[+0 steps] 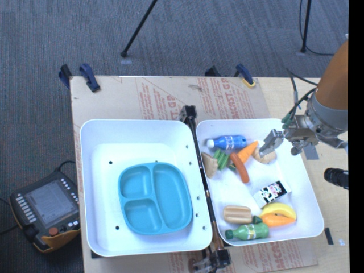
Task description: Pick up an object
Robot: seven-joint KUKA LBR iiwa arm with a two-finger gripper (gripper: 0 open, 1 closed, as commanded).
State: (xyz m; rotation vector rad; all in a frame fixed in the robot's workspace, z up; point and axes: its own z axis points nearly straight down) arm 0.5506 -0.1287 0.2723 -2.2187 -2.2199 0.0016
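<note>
White-binned toys await: we see the gripper (272,143) hovering near the right bin's (314,206) far edge — fingers spread, holding nothing — just above a tan toy (265,156) beside the carrot (248,151).

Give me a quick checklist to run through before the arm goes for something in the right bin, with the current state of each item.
1. Gripper is over the right bin: ok, near its upper right part.
2. Nothing is held yet: cannot tell, since the fingers are too small to read.
3. A target lies close by: ok, a tan piece and the carrot sit just beside the gripper.
4. Target stands free of neighbours: not ok, the carrot touches the sausage and green pieces.
5. Blue bottle reachable: ok, lying flat near the top wall.
6. Left bin holds the blue tray: ok.
</note>
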